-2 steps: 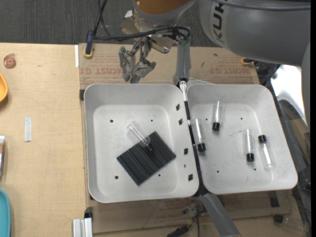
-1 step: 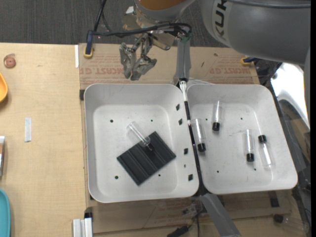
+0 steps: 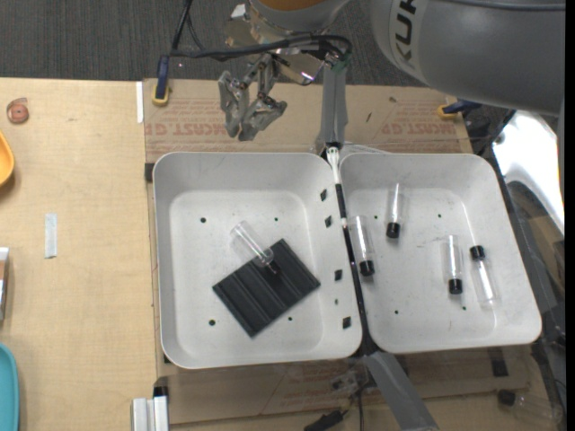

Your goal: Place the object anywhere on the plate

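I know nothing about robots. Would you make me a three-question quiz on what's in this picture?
1. True or false: a clear tube rests partly on the black ribbed plate in the left bin.
2. How many clear tubes lie in the right bin?
3. Where is the gripper? A) inside the right bin B) above the cardboard behind the left bin C) touching the plate

Key: 1 true; 2 four; 3 B

A clear tube [image 3: 252,244] lies across the black plate [image 3: 266,286] in the left bin [image 3: 171,268]; the gripper [image 3: 250,108] hangs above.
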Controlling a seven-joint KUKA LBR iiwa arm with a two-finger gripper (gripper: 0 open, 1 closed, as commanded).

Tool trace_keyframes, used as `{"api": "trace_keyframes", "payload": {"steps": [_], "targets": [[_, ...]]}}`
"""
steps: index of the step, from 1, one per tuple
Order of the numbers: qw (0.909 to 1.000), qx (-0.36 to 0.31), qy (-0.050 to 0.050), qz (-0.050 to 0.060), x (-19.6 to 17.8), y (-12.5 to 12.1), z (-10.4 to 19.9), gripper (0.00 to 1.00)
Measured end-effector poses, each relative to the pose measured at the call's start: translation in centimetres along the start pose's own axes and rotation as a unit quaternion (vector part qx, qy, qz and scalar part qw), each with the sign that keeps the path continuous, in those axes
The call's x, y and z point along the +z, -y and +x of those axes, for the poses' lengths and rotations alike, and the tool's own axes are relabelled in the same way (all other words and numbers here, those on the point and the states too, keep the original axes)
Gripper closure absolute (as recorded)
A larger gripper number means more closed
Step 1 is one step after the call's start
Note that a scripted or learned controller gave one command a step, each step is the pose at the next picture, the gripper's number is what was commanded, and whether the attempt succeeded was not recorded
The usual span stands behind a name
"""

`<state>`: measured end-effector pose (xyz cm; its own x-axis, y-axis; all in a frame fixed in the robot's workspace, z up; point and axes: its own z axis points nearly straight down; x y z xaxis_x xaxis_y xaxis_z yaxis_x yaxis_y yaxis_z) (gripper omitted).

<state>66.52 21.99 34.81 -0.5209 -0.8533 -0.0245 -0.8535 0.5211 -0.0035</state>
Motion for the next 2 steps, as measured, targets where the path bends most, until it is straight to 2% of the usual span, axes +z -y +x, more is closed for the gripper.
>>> {"api": "trace_keyframes", "payload": {"steps": [1,2], "targets": [[1.0000,0.003,0.003,0.001,-1.0,0.2,0.0,1.00],[0.9960,-0.089,-0.010,-0.002,-3.9,-2.3,1.2,1.00]]}}
